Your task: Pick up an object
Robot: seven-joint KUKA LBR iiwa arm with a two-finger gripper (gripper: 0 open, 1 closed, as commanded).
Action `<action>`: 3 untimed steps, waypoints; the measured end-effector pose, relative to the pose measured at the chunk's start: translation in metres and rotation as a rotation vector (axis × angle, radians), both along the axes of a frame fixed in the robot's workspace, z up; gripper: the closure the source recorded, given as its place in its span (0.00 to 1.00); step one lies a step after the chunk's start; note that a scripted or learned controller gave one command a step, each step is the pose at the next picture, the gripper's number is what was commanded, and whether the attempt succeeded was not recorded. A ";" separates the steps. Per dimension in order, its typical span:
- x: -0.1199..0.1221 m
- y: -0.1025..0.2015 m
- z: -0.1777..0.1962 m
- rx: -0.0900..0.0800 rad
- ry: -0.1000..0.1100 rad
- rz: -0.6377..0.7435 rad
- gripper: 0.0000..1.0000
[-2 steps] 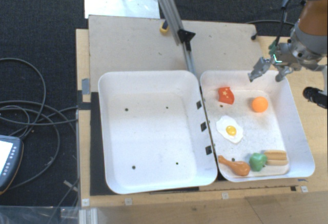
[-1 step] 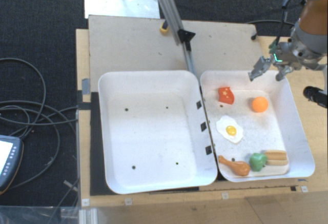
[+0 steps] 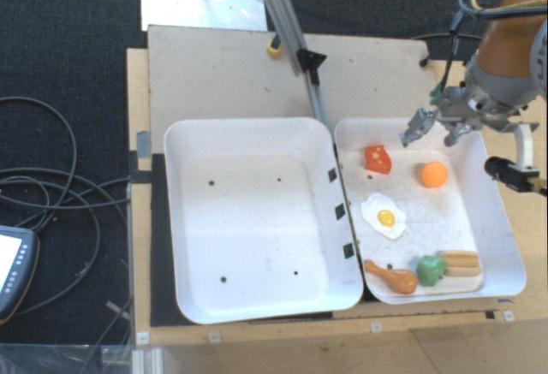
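My gripper hangs over the far edge of the right bin, its two fingers spread open with nothing between them. Below it lie an orange ball and a red strawberry-like piece, both apart from the fingers. A fried egg rests in the middle of the bin. Along the near wall sit a chicken drumstick, a green pepper and a hot dog.
The left bin stands beside the right one, joined at a black-taped seam. A slanted grey pole crosses the back of the bench. Cables and a pendant lie on the floor at left.
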State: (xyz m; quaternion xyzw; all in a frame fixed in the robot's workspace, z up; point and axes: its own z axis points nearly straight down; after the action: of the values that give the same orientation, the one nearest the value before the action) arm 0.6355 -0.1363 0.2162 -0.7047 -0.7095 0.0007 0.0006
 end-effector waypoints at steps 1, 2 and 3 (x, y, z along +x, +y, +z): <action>0.001 -0.002 -0.062 0.001 0.002 -0.005 0.00; -0.007 -0.002 -0.108 0.001 0.001 -0.007 0.00; -0.006 -0.003 -0.094 0.000 -0.004 -0.008 1.00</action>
State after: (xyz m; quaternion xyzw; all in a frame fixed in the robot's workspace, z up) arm 0.6297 -0.1392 0.1218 -0.7074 -0.7068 -0.0010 -0.0009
